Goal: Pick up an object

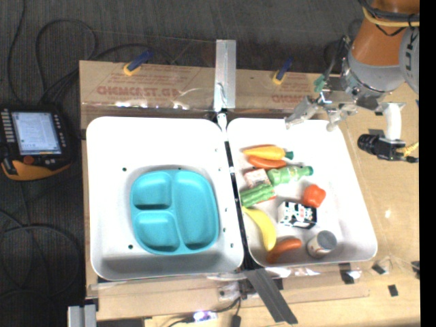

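Pincer (319,112) seen spread apart, unladen, above the right bin's (354,182) far rim – toys clustered below; the orange pepper (313,195) is judged freest, best approached straight down, fingers straddling it

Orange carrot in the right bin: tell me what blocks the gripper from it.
Nothing visible does. The gripper hangs above the right white bin's far rim, fingers spread; the orange toy carrot lies exposed on top, with bare bin floor between.

Bench (398,203) bears two white bins (109,182).
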`<control>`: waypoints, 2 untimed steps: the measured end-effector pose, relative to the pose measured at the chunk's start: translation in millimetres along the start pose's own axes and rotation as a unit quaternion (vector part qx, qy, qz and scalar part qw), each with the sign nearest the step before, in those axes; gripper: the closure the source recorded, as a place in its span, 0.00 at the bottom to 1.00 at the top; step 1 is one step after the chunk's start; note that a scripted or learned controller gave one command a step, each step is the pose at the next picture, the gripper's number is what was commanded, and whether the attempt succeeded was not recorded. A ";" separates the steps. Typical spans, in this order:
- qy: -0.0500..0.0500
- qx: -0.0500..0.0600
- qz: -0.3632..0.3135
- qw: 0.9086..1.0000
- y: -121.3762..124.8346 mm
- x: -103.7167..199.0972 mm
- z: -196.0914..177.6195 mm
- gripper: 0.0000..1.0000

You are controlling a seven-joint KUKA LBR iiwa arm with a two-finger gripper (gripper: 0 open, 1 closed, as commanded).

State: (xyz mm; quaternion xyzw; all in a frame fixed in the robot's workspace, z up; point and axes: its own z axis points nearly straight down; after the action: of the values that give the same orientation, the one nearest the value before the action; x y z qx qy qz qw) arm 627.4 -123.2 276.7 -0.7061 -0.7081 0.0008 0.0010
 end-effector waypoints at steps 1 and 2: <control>-0.002 -0.001 -0.066 0.998 7.0 -46.0 -12.6 0.00; 0.001 -0.001 -0.266 0.964 -7.7 27.3 134.3 0.00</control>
State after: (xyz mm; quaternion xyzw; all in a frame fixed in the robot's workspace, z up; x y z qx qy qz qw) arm 619.3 -95.8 142.5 -0.4922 -0.8705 -0.0006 0.0010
